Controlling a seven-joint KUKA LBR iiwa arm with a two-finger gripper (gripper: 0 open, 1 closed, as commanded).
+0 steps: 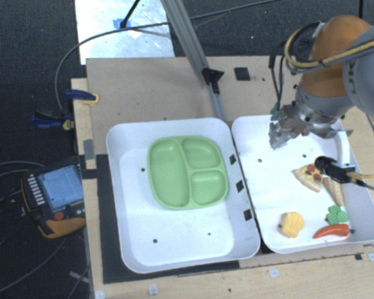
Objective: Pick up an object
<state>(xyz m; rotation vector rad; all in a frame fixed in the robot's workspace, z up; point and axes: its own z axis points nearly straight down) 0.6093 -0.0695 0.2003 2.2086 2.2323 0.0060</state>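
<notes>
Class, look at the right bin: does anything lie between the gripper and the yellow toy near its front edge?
Nothing visible does. The gripper hangs over the rear of the right bin; bare white floor runs to the yellow toy. The pizza slice lies off to the side.

Tan bench (144, 91) bears two white bins: left bin (133, 246), right bin (258, 191), side by side.

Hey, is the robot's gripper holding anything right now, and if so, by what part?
Nothing is seen in it. The two-finger gripper hangs over bare floor of the right white bin, apart from the pizza slice toy and yellow toy.
</notes>
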